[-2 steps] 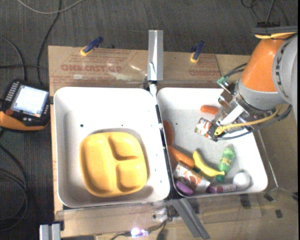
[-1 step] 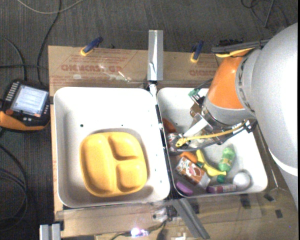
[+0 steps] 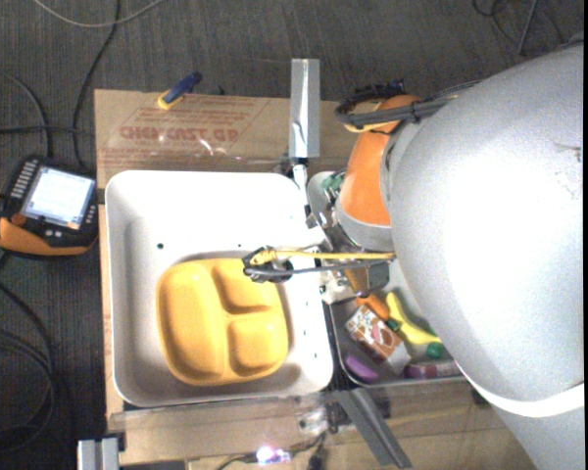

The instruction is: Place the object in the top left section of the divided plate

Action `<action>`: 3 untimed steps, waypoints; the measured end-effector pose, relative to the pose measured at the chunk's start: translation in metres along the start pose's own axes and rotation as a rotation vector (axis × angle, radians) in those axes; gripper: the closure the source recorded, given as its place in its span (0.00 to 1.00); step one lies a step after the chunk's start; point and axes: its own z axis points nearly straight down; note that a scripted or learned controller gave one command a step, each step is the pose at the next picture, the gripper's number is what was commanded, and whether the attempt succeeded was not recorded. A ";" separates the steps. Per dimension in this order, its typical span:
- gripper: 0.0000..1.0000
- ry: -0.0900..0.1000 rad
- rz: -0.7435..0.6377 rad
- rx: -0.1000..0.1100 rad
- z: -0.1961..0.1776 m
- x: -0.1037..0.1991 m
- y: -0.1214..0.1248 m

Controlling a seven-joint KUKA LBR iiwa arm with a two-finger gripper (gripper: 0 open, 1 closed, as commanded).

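Dark carpet with loose cables surrounds a cardboard-topped bench. At far left a handheld screen controller (image 3: 41, 209) lies on the floor. The left white bin (image 3: 137, 213) holds a yellow divided plate (image 3: 221, 318). Just over the plate's upper right rim hangs the gripper (image 3: 263, 264); whether it grips anything I cannot tell. Further right, the second bin (image 3: 345, 355) holds small colourful toys (image 3: 397, 341), beneath the big grey arm (image 3: 490, 233).
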 end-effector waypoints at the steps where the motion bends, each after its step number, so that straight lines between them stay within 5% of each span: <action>1: 1.00 -0.002 -0.154 -0.002 0.000 -0.025 -0.035; 2: 1.00 -0.002 -0.278 -0.001 -0.027 -0.018 -0.062; 3: 1.00 -0.001 -0.243 -0.004 -0.007 -0.039 0.015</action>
